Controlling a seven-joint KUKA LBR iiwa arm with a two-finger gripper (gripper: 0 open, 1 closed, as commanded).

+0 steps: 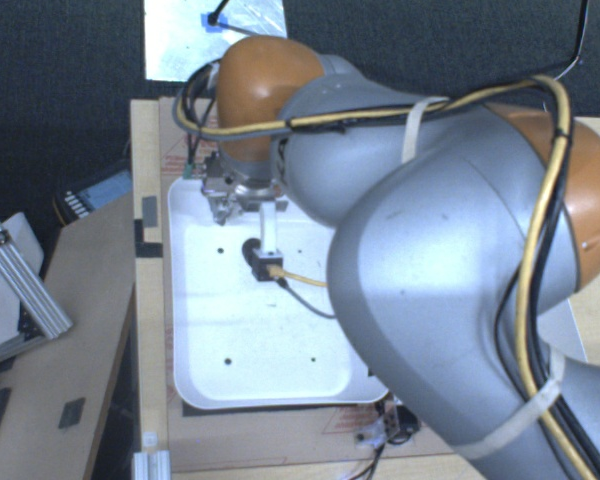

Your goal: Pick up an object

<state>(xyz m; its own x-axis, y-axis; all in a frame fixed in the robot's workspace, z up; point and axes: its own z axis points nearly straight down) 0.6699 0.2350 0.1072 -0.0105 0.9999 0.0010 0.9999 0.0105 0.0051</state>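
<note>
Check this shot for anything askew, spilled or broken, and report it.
Nothing stands out. The white bin lies straight, with its rim whole and no spill or debris on its visible floor. The gripper hangs above the bin's far corner. The arm covers the right side of the view, so that part cannot be checked.

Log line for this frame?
stage: reach | gripper: over white bin, far end | grasp: unconfirmed
</note>
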